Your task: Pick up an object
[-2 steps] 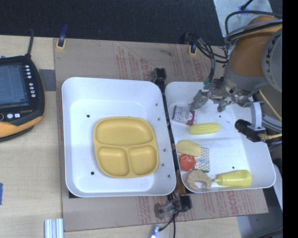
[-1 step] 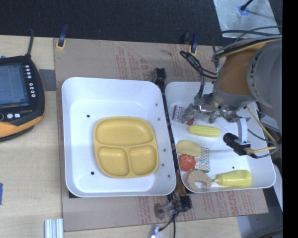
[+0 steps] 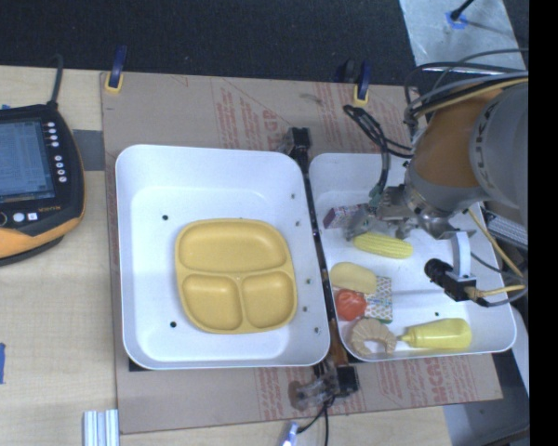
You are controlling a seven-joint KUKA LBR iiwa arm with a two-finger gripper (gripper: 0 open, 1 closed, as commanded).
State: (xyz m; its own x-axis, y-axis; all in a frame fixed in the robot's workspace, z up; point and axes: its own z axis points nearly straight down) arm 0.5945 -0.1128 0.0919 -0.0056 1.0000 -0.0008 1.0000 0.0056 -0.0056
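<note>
camera view | gripper (image 3: 383, 214) low in right bin (image 3: 502, 334), just above corn (image 3: 383, 245); grip state cannot be told | corn, lemon (image 3: 353, 276), tomato (image 3: 350, 303), bottle (image 3: 439, 334) lie in right bin | yellow tray (image 3: 234, 274) in left bin (image 3: 149, 203) | pendant (image 3: 23, 182) on bench (image 3: 37, 342), far left

You are viewing an evenly lit scene from overhead lighting. The left bin (image 3: 139, 249) reads bright white, nearly overexposed (its floor shows little texture). Soft shadows fall beneath the arm (image 3: 474, 156). Overall sharpness is moderate; fine detail appears slightly blurred.
</note>
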